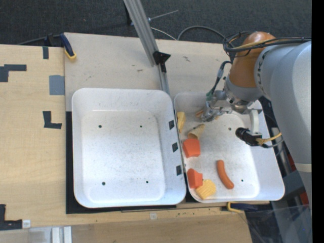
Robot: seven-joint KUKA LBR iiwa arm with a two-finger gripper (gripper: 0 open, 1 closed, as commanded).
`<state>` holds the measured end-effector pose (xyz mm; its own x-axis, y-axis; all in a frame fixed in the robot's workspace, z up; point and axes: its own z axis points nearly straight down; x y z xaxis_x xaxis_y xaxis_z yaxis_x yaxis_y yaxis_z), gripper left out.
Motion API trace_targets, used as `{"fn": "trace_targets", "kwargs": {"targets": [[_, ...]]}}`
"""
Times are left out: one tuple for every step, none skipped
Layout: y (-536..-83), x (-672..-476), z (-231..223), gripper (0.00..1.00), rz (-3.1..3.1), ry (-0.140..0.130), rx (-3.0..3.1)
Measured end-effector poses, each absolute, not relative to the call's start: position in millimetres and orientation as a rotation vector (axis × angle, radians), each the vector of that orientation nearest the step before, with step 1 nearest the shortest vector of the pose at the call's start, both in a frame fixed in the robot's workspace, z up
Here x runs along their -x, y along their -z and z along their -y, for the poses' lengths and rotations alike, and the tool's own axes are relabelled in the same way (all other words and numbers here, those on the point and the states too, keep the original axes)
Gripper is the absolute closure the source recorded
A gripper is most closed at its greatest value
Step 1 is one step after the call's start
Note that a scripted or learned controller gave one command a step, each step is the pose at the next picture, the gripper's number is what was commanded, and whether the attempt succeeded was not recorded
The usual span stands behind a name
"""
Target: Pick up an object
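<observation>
- No readable writing shows on either bin.
- My gripper (212,110) sits over the right bin's (263,184) far left corner; whether it is spread or pinching, I cannot tell.
- The right bin holds an orange block (191,148), an orange sausage (225,174), a yellow corn piece (206,189) and a cone (196,131).
- The left bin (81,151) lies beside the right bin.

- A light wooden bench top (30,135) spans the scene, with grey tape patches (56,84) at nine o'clock.
- A slanted silver metal pole (142,24) stands at twelve o'clock.
- A yellow-and-blue clamp (67,46) sits at eleven o'clock.
</observation>
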<state>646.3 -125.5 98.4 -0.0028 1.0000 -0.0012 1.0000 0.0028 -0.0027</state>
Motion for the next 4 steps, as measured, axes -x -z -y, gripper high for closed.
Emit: {"fn": "trace_targets", "kwargs": {"targets": [[-150,-646.0,114,1.00,2.226,0.004,2.220],[-194,-644.7,108,1.00,2.226,0.004,2.221],[-258,-647.3,106,1.00,2.228,0.006,2.223],[-257,-635.0,61,1.00,2.226,-0.001,2.214]]}}
